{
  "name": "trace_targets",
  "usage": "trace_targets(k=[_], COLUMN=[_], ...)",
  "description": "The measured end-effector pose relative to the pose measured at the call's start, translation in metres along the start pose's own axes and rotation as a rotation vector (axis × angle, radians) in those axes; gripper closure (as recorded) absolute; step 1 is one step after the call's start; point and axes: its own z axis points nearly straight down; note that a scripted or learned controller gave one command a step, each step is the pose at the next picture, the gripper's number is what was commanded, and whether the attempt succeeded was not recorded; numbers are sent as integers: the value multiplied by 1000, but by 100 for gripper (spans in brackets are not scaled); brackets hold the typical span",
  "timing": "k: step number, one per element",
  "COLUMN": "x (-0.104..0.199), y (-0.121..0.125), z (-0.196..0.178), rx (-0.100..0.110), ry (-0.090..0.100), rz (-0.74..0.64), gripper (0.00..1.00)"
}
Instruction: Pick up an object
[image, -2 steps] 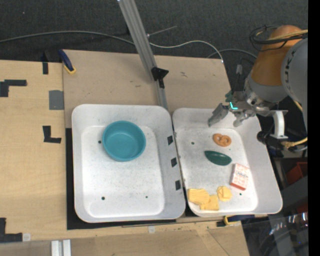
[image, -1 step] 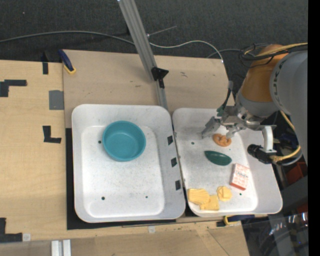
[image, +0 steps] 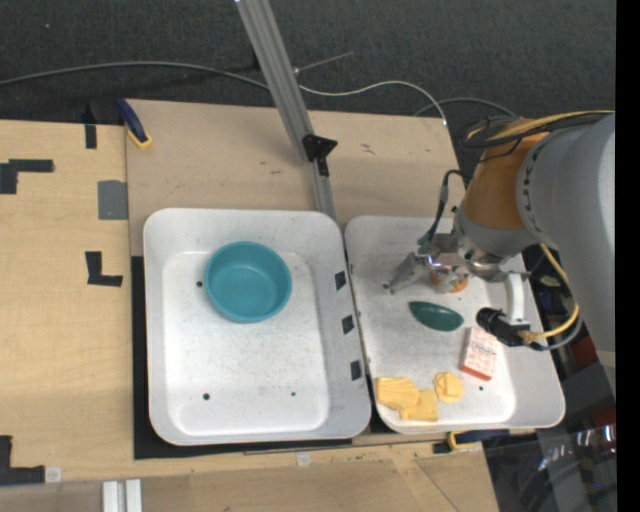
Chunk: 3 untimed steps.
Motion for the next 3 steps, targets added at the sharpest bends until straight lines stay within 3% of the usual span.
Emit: trace_targets(k=[1,3], x=[1,0], y=[2,3], z=[-13,-130], rx=[-5,-12], ry=[1,-1], rz=[-1,0], gripper=[100,100])
